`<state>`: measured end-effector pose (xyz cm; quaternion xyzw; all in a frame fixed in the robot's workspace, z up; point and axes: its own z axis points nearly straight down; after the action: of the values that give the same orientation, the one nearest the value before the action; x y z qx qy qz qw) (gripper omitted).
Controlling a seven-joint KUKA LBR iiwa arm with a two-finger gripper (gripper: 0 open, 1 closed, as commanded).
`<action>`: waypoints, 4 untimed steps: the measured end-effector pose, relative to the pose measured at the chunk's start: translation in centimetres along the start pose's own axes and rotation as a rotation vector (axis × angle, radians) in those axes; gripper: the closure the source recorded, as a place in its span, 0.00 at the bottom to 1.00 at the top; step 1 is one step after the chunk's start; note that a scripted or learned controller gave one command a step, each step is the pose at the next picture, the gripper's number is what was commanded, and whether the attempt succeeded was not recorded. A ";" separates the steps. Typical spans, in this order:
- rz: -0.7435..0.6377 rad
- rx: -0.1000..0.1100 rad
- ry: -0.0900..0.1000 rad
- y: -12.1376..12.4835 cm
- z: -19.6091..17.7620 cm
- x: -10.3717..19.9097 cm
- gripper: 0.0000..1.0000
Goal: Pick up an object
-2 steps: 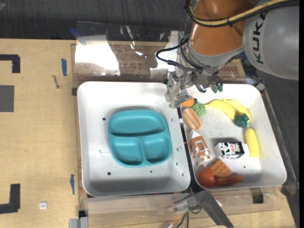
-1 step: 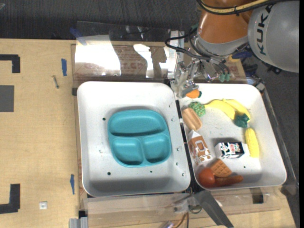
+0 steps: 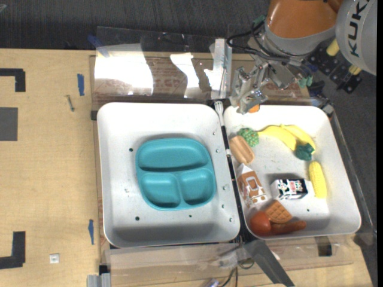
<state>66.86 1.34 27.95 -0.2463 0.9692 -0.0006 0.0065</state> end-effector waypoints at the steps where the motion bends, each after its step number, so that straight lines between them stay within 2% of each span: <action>1: -0.213 -0.006 0.008 0.6 2.5 -0.1 1.00; 2: -0.210 -0.002 -0.003 0.6 1.1 -0.4 1.00; 3: -0.240 -0.008 0.008 6.1 3.4 -3.1 1.00; 4: -0.212 -0.008 0.008 12.0 6.7 -1.6 1.00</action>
<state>62.63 12.63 21.18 -0.3477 0.9376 0.0017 0.0014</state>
